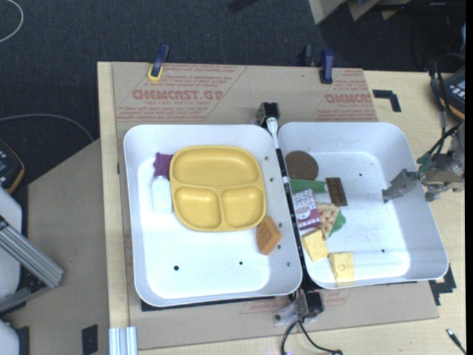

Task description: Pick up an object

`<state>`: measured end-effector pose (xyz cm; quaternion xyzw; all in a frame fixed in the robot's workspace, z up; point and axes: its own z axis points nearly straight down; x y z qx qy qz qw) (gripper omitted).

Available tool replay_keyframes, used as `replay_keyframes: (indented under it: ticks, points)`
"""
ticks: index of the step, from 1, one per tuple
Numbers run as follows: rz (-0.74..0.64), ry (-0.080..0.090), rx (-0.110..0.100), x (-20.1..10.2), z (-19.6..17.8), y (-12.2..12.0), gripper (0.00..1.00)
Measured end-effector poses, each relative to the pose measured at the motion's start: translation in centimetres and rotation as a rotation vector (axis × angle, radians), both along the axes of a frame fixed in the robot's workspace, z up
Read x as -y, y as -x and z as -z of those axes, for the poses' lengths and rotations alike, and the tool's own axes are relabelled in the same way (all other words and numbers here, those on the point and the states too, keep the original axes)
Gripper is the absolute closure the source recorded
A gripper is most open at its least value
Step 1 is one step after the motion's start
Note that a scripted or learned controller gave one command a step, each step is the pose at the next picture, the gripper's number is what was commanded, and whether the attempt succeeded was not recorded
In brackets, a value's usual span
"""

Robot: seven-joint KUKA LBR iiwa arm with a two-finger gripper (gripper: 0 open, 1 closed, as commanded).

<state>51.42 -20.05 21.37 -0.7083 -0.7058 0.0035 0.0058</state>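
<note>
From the camera view, two shallow white bins sit side by side on a desk (118, 198) covered with a brown board. The left bin (148, 272) holds a yellow three-compartment plate (218, 187) lying flat in its far half. Tucked at the plate's left edge is a purple item (162, 163), and just near of that a small white bottle (160, 196), both partly under or against the plate's rim. At the plate's near right corner, close to the bin's right wall, lies a tan sponge-like block (269, 235), tilted.

The right bin (414, 261) has its contents gathered along its left side. Farthest is a dark brown round disc (301, 166). Near of it lie a green-and-white packet (303, 197) and a small dark brown bar (335, 191) just to the packet's right. Below these is a cluster of toy food pieces (325, 219) touching one another, then a pale yellow block (314, 245) and a yellow cheese-like wedge (341, 265) nearest the bin's near wall. The right half of this bin is bare white.

The hand (399, 185) comes in from the right, above the right bin's right side, well apart from the objects. One grey finger (401, 183) points left and down; whether the hand is spread or pressed together I cannot tell, and nothing shows in its grip.

Red lettering on the board beyond the left bin reads "CHEMCAST GP" (177, 95), partly repeated beyond the right bin.
</note>
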Motion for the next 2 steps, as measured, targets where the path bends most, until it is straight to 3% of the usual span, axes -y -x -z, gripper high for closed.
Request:
replay_keyframes:
  ticks: [1, 2]
  points:
    - [-0.004, 0.004, 0.014, 0.0, -0.7, -0.3, 0.0]
    - [-0.004, 0.0, 0.007, -0.6, 5.5, -0.3, 0.0]
